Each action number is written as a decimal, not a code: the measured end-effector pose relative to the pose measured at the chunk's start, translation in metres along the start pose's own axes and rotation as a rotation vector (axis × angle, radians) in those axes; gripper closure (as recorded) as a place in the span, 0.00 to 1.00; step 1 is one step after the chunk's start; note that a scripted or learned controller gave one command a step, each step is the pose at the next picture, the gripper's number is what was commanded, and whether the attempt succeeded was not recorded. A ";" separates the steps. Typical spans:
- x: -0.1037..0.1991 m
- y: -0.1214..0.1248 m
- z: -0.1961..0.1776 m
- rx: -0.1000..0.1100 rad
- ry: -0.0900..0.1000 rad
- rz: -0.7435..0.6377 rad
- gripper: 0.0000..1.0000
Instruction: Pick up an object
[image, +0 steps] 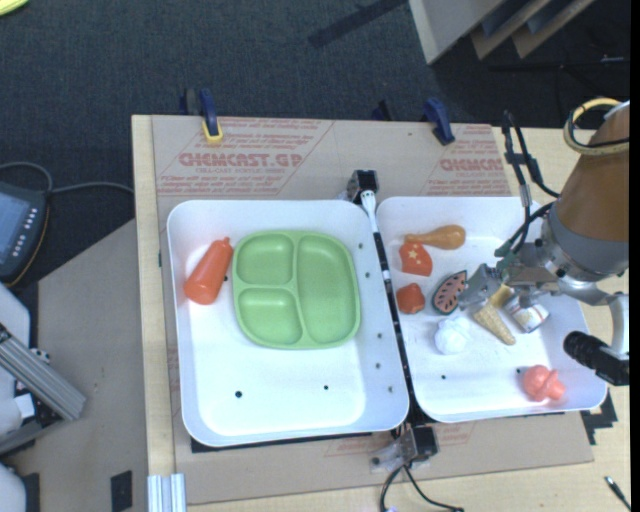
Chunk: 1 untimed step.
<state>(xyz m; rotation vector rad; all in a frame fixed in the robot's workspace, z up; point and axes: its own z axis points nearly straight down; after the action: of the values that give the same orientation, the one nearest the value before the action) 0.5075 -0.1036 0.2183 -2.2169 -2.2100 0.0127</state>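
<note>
My gripper (490, 287) hangs low over the middle of the right bin (480, 400), reaching in from the right. Just left of it lies a watermelon slice (450, 290). Directly below it in the view lie a tan ice cream cone (495, 323) and a silver can (529, 317). A white ball (452, 337) rests in front of the slice. Further left are a red strawberry-like piece (416, 258), an orange-red block (410, 297) and a tan drumstick (438, 238). A pink toy (542, 383) sits at the bin's front right.
The left bin (280, 400) holds a green divided plate (297, 288) and an orange-red bottle (208, 271) by its left wall. A black divider (385, 290) runs between the bins. Cables hang at the back right beside the arm.
</note>
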 end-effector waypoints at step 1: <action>0.000 0.003 -0.006 -0.013 -0.002 -0.003 0.00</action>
<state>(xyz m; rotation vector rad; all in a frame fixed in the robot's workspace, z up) 0.5103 -0.1034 0.2246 -2.2208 -2.2210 -0.0001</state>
